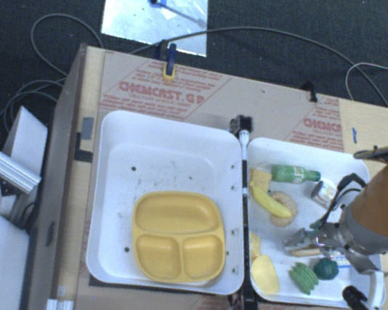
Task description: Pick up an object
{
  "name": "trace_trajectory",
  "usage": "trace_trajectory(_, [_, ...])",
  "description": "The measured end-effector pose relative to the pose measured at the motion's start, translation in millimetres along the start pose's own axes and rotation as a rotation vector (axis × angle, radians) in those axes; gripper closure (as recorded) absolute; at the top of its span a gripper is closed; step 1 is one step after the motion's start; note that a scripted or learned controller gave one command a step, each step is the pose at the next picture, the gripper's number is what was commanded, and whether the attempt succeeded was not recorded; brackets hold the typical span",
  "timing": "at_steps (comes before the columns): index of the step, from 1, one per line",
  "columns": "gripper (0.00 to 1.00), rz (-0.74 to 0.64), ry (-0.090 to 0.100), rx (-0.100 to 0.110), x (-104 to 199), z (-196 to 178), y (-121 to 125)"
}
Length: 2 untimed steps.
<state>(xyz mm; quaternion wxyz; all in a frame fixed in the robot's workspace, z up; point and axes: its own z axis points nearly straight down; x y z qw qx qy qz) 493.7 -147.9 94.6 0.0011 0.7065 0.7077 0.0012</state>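
I see no item between the fingers of the end effector (pixel 295 245), which sits low in the right bin (pixel 347 163), fingers a little apart. Candidate items ring it: green ridged piece (pixel 303 276) just below, dark green ball (pixel 325 268) to the lower right, pale yellow piece (pixel 265 274) to the lower left. Banana (pixel 270 202) lies up and left of it, resting on a tan round item (pixel 287 201). Green bottle (pixel 294 175) lies farther up, on its side. Well to the left, the left bin (pixel 130 140) holds a yellow divided plate (pixel 179 236). Both bins sit on the surface (pixel 211 98).
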Motion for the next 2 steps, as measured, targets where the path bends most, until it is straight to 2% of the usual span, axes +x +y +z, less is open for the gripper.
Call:
trace_trajectory(1, [1.0,-0.002,0.0,0.0,41.8,-83.4,-5.8])
trace_trajectory(2, [1.0,-0.003,0.001,0.001,113.4,-89.5,81.6])
